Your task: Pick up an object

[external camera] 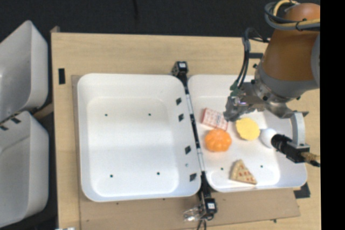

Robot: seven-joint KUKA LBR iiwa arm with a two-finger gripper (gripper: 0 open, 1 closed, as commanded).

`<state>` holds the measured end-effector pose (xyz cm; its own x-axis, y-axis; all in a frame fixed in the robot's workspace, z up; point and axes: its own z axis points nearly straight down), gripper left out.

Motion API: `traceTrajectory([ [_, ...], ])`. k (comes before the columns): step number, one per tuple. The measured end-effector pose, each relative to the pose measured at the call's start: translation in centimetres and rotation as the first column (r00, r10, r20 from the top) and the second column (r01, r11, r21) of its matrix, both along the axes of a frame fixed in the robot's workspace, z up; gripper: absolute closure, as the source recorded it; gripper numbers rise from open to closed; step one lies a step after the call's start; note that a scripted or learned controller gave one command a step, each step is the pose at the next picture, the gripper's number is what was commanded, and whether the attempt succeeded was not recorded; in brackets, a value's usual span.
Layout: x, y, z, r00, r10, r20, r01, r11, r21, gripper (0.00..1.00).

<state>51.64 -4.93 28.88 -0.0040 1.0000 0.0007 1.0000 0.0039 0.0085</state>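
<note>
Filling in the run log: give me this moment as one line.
gripper low in right bin | beside pink packet | orange, yellow disc, wedge lying loose

My left bin (81, 132) is lying on my wooden bench (135, 54), which is showing bare behind it. The right bin (210, 89) is sitting against its right rim, and a black clip (179, 68) is sitting where their far corners meet. Two white casings (19, 67) are standing off the bench, left of the left bin.
</note>
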Motion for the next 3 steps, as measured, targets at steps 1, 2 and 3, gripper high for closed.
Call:
traceTrajectory([
  [1,-2.6,7.7,9.4,1.000,0.008,0.004,-0.008,1.000,0.003,1.00],
  [2,-2.2,-0.4,1.9,1.000,-0.012,-0.013,0.012,1.000,-0.004,1.00],
  [3,-3.0,-5.7,-13.7,1.000,-0.010,-0.020,0.010,1.000,-0.002,1.00],
])
